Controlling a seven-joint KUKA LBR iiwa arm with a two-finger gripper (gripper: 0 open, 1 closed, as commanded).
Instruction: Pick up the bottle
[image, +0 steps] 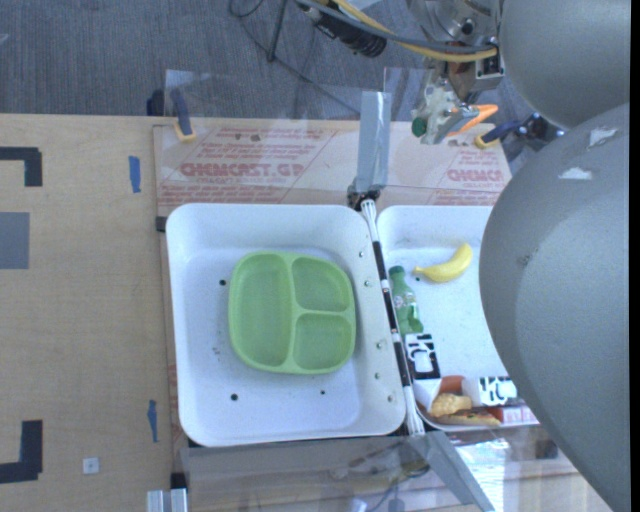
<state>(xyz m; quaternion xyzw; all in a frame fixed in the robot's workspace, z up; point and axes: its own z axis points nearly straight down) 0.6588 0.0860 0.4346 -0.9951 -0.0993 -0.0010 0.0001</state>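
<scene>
White right bin (440, 232), green bottle (403, 298) beside banana (446, 264)

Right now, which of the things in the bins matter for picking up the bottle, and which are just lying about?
Part of the job:
- green bottle, lying in the right bin against the wall between the bins

Just lying about:
- banana, right bin
- green divided plate, left bin
- black-and-white item, right bin
- orange and yellow items, right bin's near corner

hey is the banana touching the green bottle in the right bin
Apart. The camera view shows a strip of white bin floor between the banana and the cap end of the green bottle, which lies along the divider wall.
</scene>
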